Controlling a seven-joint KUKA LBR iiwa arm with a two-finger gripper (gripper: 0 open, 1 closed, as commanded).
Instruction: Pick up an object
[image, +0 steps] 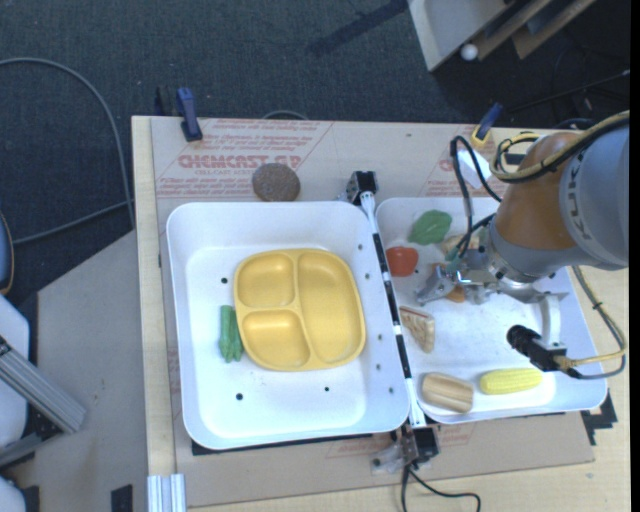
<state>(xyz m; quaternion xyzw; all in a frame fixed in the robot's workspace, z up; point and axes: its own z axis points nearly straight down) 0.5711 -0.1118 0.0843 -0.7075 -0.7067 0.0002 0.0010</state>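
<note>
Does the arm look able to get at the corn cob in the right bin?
Probably yes. The corn cob lies by itself near the bin's front edge, uncovered, and the gripper is already over that bin. The bread roll beside it sits apart.

The grey, rounded metal arm (605, 195) has a smooth cylindrical casing with a soft sheen. Next toward the jaws sits a broad, glossy orange band (535, 200), bulging like a barrel. Thin black and yellow cables (478, 160) loop in arcs along the band's outer side. Below the band a pale grey flange narrows into the silvery metal two-finger gripper (452, 283), built of small angular bright parts. Behind the jaws hangs a black cylindrical fitting (535, 347) with a black lead.
</note>
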